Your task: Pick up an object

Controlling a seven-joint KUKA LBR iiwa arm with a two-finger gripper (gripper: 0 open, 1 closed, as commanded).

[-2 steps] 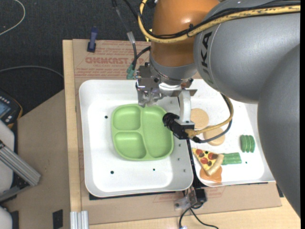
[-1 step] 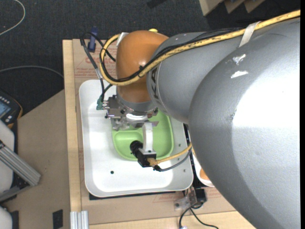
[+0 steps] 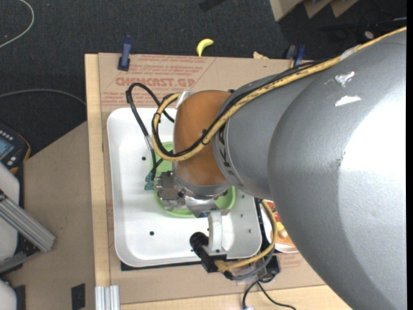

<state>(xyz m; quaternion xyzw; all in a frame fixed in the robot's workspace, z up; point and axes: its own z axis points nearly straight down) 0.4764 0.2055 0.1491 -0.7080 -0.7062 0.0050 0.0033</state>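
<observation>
Grey and bulky, the arm (image 3: pixel 322 166) reaches in from the right and covers much of the view, its orange band (image 3: pixel 197 137) hanging over the middle of the left white bin (image 3: pixel 126 173). Below the band the wrist points down into that bin, and the gripper (image 3: pixel 169 196) sits low over a lime-green, plate-like object (image 3: pixel 226 202) that lies on the bin floor, peeping out on both sides of the wrist. Whether the gripper is apart or together cannot be told, since the wrist hides it from above. Black and yellow cables (image 3: pixel 145 118) loop from the wrist across the bin's far side. To the right, under the arm, a red and yellow item (image 3: pixel 279 228) shows in the second bin. The bins rest on a desk (image 3: pixel 97 141) topped with printed brown cardboard, and a small yellow banana-shaped thing (image 3: pixel 204 45) lies beyond its far edge.
</observation>
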